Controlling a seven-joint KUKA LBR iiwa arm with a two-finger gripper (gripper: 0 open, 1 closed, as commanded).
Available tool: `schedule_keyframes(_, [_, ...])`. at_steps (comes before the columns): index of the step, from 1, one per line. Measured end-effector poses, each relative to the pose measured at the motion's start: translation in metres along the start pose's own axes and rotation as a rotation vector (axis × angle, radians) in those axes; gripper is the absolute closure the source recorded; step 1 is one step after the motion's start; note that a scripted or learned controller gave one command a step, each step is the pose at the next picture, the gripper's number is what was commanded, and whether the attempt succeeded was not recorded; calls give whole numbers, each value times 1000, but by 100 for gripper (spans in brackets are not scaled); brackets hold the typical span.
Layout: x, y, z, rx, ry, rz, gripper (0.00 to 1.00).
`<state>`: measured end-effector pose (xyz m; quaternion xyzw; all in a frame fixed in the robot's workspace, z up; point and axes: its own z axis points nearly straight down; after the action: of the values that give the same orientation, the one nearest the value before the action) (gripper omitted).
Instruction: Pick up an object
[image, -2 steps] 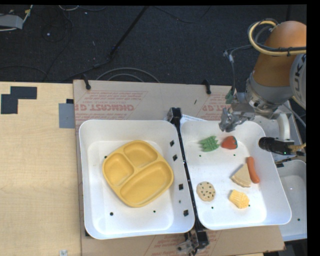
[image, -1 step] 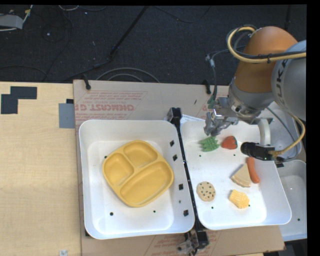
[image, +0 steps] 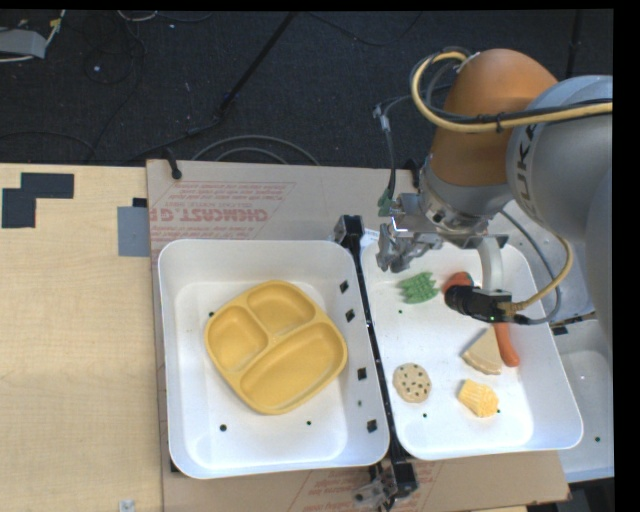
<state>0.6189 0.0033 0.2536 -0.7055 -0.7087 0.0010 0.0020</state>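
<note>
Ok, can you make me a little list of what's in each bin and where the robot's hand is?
left bin: yellow tray with three sections
right bin: green toy, cookie, yellow block, tan wedge, orange carrot
gripper: over the right bin's far left corner, beside the green toy
held: nothing seen between the fingers

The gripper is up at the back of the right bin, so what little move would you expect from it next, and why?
Probably a short drop toward the green toy. The gripper hangs at the right bin's far edge, nearest that piece and holding nothing visible; the cookie, yellow piece and orange carrot lie farther off.
</note>
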Motion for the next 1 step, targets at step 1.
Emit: schedule_keyframes(1, [47, 0, 2, 0, 0, 0, 100])
